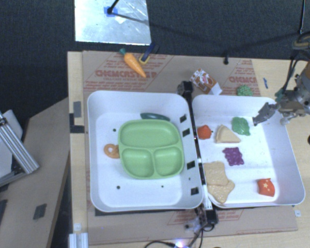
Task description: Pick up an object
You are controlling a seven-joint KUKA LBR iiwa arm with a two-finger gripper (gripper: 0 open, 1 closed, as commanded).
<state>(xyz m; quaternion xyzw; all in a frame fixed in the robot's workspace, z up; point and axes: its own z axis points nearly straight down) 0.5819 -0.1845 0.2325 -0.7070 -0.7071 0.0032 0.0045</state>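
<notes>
Gripper of the grey KUKA arm hung over the far right part of the right shallow white bin, w/ its dark tip pointing left & down toward the bin floor. We couldn't tell whether the jaws were apart or closed; nothing showed between them.

Just left of the tip we saw a green leafy toy piece, near it but not touching. Next to that, to the left, lay a tan triangular sandwich-like wedge, & left again an orange-red round toy close to the bin's left wall. Below these, approx mid-bin, sat a purple grape-cluster toy. At the near left corner two tan bread-like slabs overlapped. A red-orange chunk lay near the bin's near right corner, well apart from the rest.

Left shallow white bin held a light green three-compartment plastic tray, w/ a dark teal piece poking out at its far edge & a small orange ring-shaped toy just beside its left edge.

Outside the bins, on the brown cardboard sheet, we noted an orange toy carrot, a small red-and-white patterned carton & a small green lumpy toy.
</notes>
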